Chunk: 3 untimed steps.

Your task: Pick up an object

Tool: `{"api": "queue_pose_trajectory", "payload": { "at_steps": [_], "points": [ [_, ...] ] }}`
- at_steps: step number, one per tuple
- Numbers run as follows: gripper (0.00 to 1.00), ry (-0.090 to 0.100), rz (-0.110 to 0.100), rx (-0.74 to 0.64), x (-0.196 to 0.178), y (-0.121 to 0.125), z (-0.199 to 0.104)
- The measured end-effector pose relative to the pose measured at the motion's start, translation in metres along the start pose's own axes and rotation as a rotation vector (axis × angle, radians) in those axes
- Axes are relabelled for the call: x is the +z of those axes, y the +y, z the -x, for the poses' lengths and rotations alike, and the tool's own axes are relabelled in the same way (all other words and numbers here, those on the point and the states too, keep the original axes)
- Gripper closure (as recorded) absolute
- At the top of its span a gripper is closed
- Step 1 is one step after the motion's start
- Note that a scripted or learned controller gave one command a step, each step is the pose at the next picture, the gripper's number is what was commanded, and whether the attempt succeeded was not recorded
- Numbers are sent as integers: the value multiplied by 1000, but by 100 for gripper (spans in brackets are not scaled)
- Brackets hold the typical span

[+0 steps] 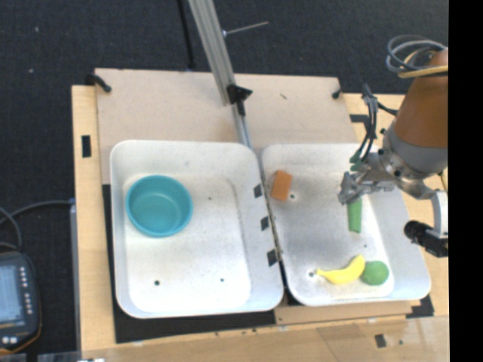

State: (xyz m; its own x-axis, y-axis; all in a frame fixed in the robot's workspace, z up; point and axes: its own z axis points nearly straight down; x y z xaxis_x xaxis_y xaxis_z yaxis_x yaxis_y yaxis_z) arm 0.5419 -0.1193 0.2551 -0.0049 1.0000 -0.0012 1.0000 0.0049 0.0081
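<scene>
- I see two white bins on the bench: the left bin (128, 292) and the right bin (411, 277), which touch along their inner sides.
- In the left bin there is one thing, a round teal bowl (158, 205), which stands upright in the left half.
- In the right bin I count four things.
- One small orange block (281, 185) lies near the upper left corner of the right bin, well apart from the others.
- One green stick (354, 216) lies in the middle right part, pointing away from the camera, with its upper end just under my gripper (353, 191).
- One yellow banana (341, 272) lies near the front edge, and one green round fruit (375, 273), maybe a lime, touches its right end.
- My gripper hangs over the right bin, above the upper end of the green stick. I cannot tell whether it is parted or closed, and I cannot tell whether it touches the stick.
- One slanted metal pole (213, 47) rises from the bench behind the bins.
</scene>
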Motion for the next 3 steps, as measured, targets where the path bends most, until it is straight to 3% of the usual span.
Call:
{"api": "queue_pose_trajectory", "payload": {
  "at_steps": [1,3],
  "points": [
    [100,3,-6,-4,-5,-4,-59],
    [100,2,-9,-2,20,-4,-168]
  ]
}}
